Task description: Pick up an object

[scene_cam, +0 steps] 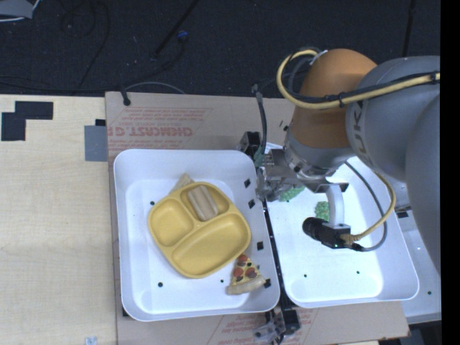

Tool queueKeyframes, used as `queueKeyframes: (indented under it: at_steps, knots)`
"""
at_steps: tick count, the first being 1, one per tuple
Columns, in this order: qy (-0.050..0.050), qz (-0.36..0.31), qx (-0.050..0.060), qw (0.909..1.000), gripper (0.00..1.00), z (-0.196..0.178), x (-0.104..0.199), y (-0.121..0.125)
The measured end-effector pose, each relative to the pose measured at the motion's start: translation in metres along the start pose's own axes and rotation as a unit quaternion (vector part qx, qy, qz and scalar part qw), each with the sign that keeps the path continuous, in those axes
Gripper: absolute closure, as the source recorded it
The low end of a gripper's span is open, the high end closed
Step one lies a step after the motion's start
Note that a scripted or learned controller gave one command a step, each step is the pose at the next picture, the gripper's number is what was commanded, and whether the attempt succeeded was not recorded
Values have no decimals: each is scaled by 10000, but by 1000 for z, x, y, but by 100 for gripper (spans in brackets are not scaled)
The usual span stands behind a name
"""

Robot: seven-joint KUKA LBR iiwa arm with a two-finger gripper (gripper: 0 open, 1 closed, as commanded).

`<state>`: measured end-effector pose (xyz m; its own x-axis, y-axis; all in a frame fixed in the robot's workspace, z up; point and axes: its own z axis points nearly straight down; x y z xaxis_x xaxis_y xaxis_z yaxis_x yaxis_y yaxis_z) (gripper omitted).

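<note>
Grey arm (402, 121) from the right, end effector (277, 182) lowered, wrist bent down.

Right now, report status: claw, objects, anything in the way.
Claw low at right bin's upper left corner, over a green item; grip unconfirmed. Yellow tray and pizza slice in left bin. Arm hides part of right bin.

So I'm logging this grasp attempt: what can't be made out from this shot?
- Gripper: in the camera view the wrist and arm cover the fingers, so their state is unreadable.
- Green object in the right bin: mostly hidden behind the arm; its identity is unclear.
- Item in the yellow tray, a tan piece: too small to name.
</note>
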<state>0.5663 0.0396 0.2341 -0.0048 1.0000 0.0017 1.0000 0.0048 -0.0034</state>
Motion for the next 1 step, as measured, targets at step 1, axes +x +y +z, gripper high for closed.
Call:
queueKeyframes:
  at_steps: [1]
  knots:
    - [-9,2,-7,10000,100,-4,50,6]
